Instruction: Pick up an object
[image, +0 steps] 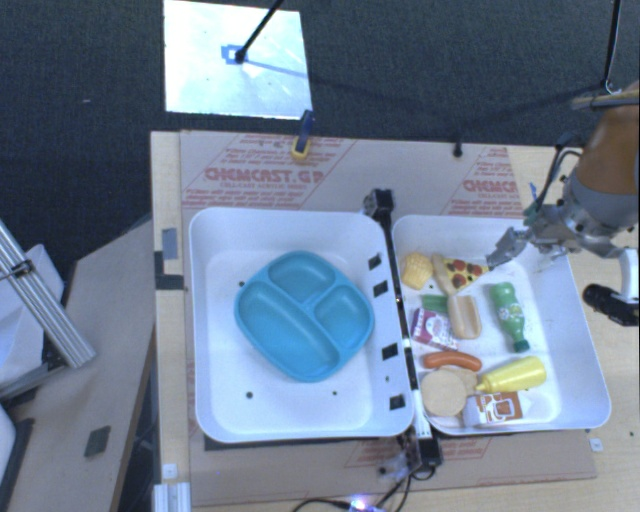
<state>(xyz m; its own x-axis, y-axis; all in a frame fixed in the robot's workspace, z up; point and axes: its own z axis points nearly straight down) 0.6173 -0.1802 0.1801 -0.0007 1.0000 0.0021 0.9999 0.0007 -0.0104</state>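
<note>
- The objects to pick lay all in the right bin (585, 345): a pizza slice (461, 271) near the far wall, a yellow piece (417, 269) just beside it, a green bottle (508, 316), a hot dog bun (464, 316), a sausage (452, 361), a yellow mustard bottle (514, 376), a round cookie (446, 392) and two small packets.
- The gripper (503, 249) hung over the far part of this bin, close to the pizza slice — nothing was between its fingers, and I could not tell how far they stood open.
- I judged the step as the approach: no object was lifted yet.
- The next move, as I saw it, called for a descent on one item with the fingers on both sides of it; the pizza slice was flat, so a slip seemed possible.
- The left bin (215, 300) held a blue divided plate (303, 314).
- Both bins sat on a cardboard sheet (260, 170) on the bench — beyond it, dark carpet (80, 100) and a shiny square plate (235, 60).
</note>
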